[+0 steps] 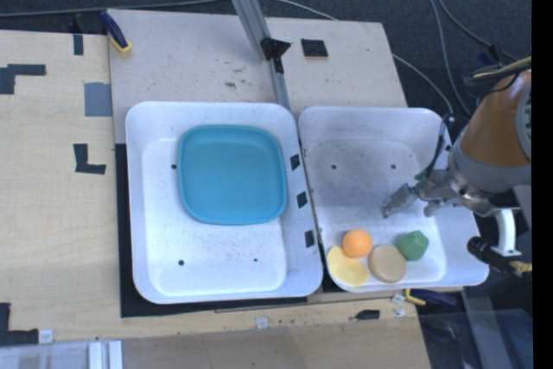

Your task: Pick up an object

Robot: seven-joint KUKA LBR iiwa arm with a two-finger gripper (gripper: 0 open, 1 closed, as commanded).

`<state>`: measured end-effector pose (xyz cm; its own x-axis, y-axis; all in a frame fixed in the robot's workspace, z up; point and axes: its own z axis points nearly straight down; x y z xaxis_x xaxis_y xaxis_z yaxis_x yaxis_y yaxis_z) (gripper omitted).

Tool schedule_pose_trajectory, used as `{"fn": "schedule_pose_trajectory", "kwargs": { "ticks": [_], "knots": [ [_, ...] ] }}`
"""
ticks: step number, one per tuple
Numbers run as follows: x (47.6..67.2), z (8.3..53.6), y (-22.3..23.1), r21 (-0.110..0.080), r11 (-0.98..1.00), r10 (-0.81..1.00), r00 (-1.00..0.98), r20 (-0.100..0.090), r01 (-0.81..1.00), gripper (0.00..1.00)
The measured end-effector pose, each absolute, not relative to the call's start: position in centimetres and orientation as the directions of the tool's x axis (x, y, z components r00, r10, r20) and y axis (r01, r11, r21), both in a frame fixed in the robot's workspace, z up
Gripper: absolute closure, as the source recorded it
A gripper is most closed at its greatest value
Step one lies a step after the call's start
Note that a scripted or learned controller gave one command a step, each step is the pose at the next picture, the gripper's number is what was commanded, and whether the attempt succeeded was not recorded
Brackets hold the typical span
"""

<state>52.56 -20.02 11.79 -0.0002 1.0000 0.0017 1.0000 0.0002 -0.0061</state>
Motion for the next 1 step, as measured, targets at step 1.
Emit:
{"fn": "schedule_pose_trajectory", "kwargs": {
  "ticks": [1],
  "knots": [
    [52.72,13.07,-20.04,-0.001,0.001,1.0,-0.001,0.0,1.0,1.0]
  ]
}}
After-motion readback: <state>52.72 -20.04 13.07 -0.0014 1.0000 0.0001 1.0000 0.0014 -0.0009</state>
